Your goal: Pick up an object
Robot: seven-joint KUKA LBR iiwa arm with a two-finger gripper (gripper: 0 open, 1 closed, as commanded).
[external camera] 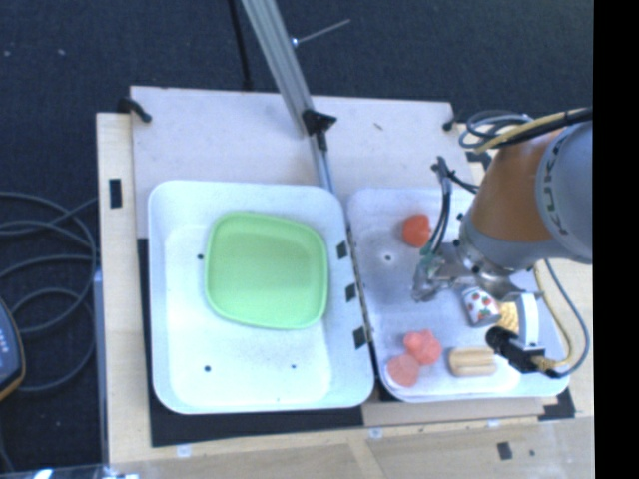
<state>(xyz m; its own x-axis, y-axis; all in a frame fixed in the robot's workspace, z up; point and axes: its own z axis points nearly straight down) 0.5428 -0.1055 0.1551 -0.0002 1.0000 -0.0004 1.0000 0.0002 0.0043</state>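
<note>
The right bin (374, 228) holds several small items. An orange ball (416, 231) lies near its back. A red lumpy piece (423, 346) and a pink round piece (403, 370) sit at the front, with a tan bread-like roll (471, 362) beside them. A white object with red spots (480, 308) lies at the right, next to a yellow piece (509, 315). My gripper (427, 285) hangs low over the middle of this bin, between the orange ball and the red piece. Nothing shows between its fingers.
The left bin (175, 267) carries a green square plate (268, 269). A metal pole (283, 58) slants down to the gap between the bins. Cables (40, 238) lie on the dark floor at the left. The arm's orange band (514, 193) rises over the right bin's far side.
</note>
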